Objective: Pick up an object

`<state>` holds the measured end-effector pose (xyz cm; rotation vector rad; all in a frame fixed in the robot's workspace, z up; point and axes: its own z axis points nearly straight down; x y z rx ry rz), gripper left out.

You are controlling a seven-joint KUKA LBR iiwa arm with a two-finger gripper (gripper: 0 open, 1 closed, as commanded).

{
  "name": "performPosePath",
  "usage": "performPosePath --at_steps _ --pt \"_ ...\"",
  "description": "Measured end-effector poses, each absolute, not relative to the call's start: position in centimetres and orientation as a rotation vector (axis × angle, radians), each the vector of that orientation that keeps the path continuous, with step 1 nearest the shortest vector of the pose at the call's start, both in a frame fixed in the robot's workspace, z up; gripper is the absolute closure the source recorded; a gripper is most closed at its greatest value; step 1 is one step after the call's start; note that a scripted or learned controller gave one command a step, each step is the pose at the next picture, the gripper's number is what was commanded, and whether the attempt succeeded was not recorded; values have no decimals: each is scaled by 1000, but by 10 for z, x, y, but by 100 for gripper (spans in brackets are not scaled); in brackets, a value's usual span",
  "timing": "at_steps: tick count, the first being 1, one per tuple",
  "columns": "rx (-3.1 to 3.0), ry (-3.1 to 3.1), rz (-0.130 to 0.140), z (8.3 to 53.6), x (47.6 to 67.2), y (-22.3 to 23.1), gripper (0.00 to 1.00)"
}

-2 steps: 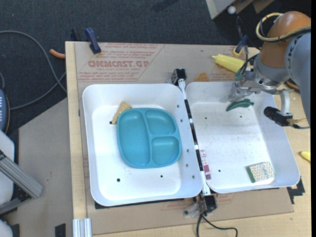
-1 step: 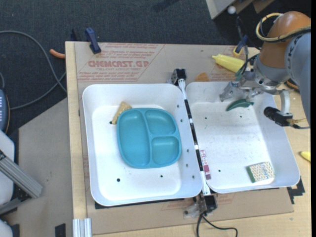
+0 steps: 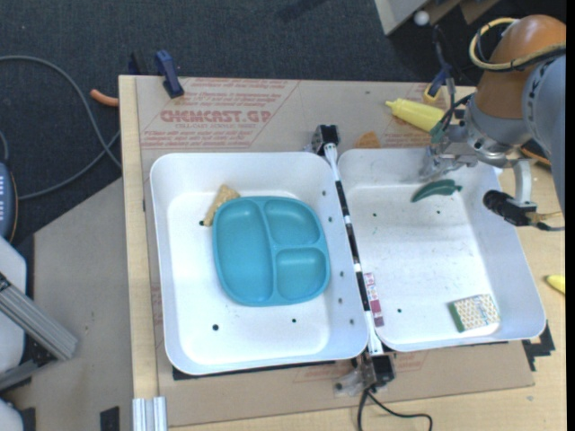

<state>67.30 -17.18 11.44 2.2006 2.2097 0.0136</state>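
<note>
My gripper (image 3: 441, 165) hangs over the back of the right bin (image 3: 503, 268), on the arm that reaches in from the right. Just below it, and apparently against the bin floor, lies a small dark-green curved object (image 3: 437, 189). Whether the gripper touches it I cannot tell. A small square pad with a speckled pattern and a green edge (image 3: 474, 312) rests near the right bin's front right corner. In the left bin (image 3: 180, 241) a blue divided plate (image 3: 270, 250) lies flat, with a tan piece (image 3: 221, 200) tucked at its back left edge.
A yellow object (image 3: 413, 113) lies on the board behind the right bin, outside it. A blue clamp (image 3: 168, 72) sits at the board's back left. The two bins meet along a raised rim (image 3: 352, 250) down the middle.
</note>
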Motion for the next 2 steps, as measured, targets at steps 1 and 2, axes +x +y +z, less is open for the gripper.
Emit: performPosePath --at_steps 1,2 --pt "2201 2210 13 114 673 -172 0" --pt "2207 2212 13 94 672 -177 0"
